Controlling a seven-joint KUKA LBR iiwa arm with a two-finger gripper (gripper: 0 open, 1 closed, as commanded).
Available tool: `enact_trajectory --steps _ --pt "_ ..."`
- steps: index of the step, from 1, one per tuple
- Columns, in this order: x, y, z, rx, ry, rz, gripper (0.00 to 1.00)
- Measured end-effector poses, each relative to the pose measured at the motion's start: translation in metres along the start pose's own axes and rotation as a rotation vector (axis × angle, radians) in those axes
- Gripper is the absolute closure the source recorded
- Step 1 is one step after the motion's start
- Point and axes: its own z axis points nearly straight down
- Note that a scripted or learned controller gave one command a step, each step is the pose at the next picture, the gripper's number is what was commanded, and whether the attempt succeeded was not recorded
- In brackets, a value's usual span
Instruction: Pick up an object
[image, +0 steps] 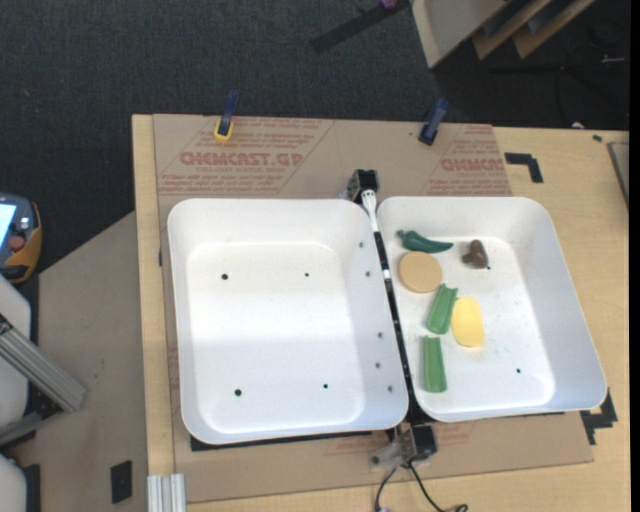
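Two shallow white plastic bins sit side by side on the tabletop (300, 150). The right bin (560, 300) holds every object, clustered toward its left edge: a round tan disc (420, 272), a dark green curved pepper (424, 241), a small brown lump (475, 254), a yellow oval piece (467, 324) and two green cylindrical sticks (441, 309) (434, 364). The left bin (265, 315) adjoins it.

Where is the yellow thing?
The yellow thing lies in the right bin, near its middle, touching a green piece on its left and just below the tan disc.
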Motion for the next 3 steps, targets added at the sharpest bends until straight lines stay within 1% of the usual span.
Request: enact_trajectory --steps 1,2,3 --pt "0.072 -0.009 0.049 0.028 0.007 -0.001 1.0" --pt "0.13 -0.014 0.224 0.04 0.006 0.002 1.0" --pt "0.18 0.018 0.134 0.01 0.006 0.0 1.0"
